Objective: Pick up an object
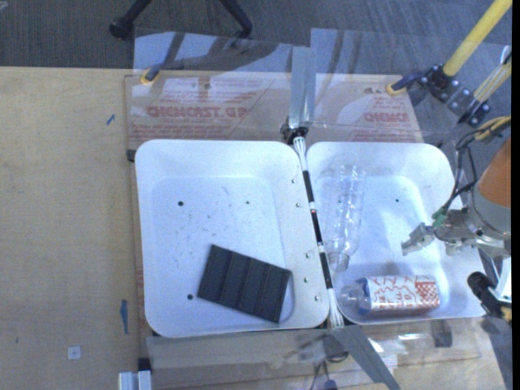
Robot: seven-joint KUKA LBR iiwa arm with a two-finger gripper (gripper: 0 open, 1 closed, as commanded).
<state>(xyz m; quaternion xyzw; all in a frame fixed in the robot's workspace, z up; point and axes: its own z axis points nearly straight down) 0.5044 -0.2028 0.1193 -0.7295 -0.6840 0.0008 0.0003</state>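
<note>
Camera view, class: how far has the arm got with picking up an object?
Done: nothing is lifted. The clear plastic bottle and the red-and-white can lie in the right bin; the dark ridged pad lies in the left bin. In hand: the gripper hangs over the right bin, beside the bottle. Left: grasp and lift.

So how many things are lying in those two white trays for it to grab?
3. A dark ribbed pad lies in the left bin. In the right bin, a clear plastic bottle lies along the divider, and a red-and-white can lies along the near edge.
</note>
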